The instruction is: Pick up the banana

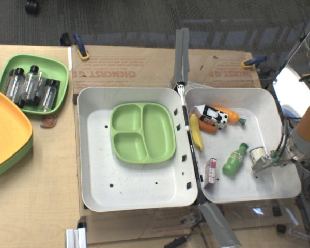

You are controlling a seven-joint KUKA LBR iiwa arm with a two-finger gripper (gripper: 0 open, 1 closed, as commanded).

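Yellow curved banana (pixel 196 132) lies against the right white bin's (pixel 279 190) left wall, well apart from your gripper (pixel 262 161), whose grasp state I cannot tell; approach along its length, clear of the orange carrot (pixel 209 128).

A green divided plate (pixel 143 133) lies in the middle of the left bin (pixel 93 190). In the right bin (pixel 248 187), a green bottle (pixel 234 160) lies near the centre, a small pink packet (pixel 211 170) at seven o'clock from it, and a black-and-white toy beside a carrot (pixel 225 119) at twelve. On the bench (pixel 36 211) at nine o'clock sit stacked orange plates (pixel 8 136) and a green tray of dark vials (pixel 32 84).
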